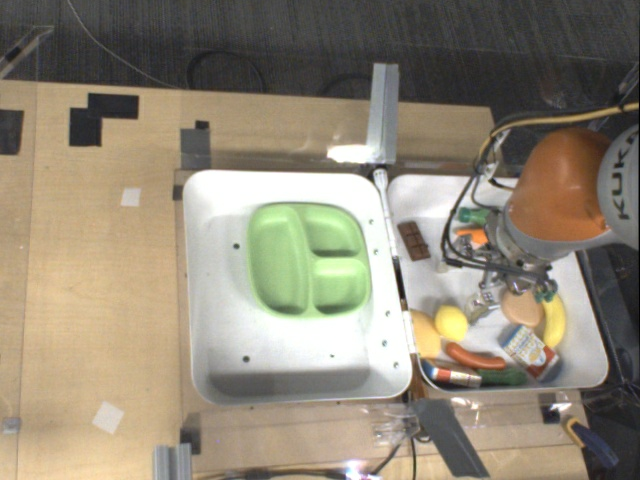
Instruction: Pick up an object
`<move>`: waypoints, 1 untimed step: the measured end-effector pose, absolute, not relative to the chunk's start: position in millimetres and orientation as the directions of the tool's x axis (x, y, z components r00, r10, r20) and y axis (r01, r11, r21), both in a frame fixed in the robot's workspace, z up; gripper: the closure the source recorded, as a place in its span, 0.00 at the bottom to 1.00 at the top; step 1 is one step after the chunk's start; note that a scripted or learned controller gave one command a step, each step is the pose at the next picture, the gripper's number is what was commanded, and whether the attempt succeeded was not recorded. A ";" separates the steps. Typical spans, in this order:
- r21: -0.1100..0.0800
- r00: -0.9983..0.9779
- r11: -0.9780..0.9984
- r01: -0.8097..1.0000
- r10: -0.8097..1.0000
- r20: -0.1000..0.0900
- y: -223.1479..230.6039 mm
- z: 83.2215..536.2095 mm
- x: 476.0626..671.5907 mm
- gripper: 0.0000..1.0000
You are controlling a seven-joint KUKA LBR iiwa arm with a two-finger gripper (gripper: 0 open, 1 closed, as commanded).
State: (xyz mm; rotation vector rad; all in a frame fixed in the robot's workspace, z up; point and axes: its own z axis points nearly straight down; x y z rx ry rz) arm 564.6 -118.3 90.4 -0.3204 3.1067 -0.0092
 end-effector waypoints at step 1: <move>-0.005 -0.985 0.985 -0.173 -0.173 -0.014 -165.4 88.0 622.6 0.00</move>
